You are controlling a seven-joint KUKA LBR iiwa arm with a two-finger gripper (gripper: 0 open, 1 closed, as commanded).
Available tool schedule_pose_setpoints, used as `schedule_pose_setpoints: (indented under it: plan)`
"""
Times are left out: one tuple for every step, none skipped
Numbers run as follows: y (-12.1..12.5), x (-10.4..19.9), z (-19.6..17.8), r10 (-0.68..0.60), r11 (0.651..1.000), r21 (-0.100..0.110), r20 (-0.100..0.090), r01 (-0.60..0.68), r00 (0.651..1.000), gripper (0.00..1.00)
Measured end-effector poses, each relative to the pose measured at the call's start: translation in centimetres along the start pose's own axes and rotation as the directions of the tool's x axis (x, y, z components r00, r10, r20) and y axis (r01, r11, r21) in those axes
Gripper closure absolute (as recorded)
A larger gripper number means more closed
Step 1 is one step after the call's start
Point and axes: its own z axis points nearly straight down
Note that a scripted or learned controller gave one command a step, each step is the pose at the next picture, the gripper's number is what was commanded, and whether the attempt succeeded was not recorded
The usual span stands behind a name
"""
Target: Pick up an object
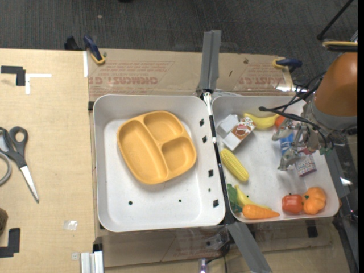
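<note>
- Nearest, along the front edge of the right bin (267,223): a carrot (260,211) beside a green and yellow piece, then a tomato (292,203) touching an orange pepper (314,201) in the front right corner. They are packed close, so a grab at one could nudge its neighbour or pinch two at once.
- Mid bin, by the left wall: a corn cob (234,164). It is round and smooth, and I'd guess it rolls if caught off-centre.
- Right side of the bin: the gripper (291,159) hangs low over a small packet (305,166), with cables and fittings around it. Whether it is open, closed or touching the packet, I cannot tell. The packet lies flat, so a closing grip may slide over it and come up with nothing.
- Further back: a white carton (234,131), and a banana (260,120) near the far wall, both well clear.
- Left bin (105,169): a yellow divided plate (156,146), wide and shallow, awkward for two fingers.
</note>
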Motion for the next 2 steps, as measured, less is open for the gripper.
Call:
schedule_pose_setpoints:
  plan:
    - [0.04,-0.19,-1.08,-0.002,1.0,0.002,0.006,0.002,1.0,1.0]
    - [0.07,-0.2,-1.08,-0.002,1.0,0.001,0.006,0.002,1.0,0.0]
